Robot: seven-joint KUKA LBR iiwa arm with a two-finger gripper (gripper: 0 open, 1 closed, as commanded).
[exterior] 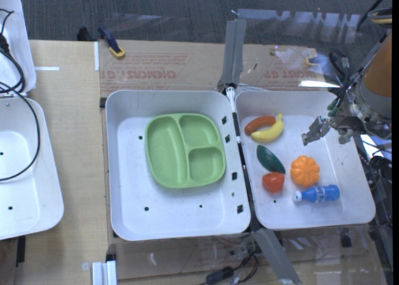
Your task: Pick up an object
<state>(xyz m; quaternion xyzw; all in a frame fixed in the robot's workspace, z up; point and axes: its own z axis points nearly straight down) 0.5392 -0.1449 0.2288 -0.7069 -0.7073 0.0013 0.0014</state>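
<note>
In the right bin (349,212) lie a yellow banana (269,131) with a red-orange sausage (258,123) against it, a dark green pepper (270,158), a red tomato (273,181), an orange pumpkin (305,170) and a small blue bottle (319,194) on its side. My gripper (315,130) hangs above the bin's right half, up and to the right of the pumpkin, apart from every object. Nothing shows between its fingers.
The left bin (124,209) holds a green divided plate (185,149). A grey divider bar (234,47) rises between the bins at the back. A white sink-like unit (25,171) with black cables stands far left. Cardboard covers the bench behind.
</note>
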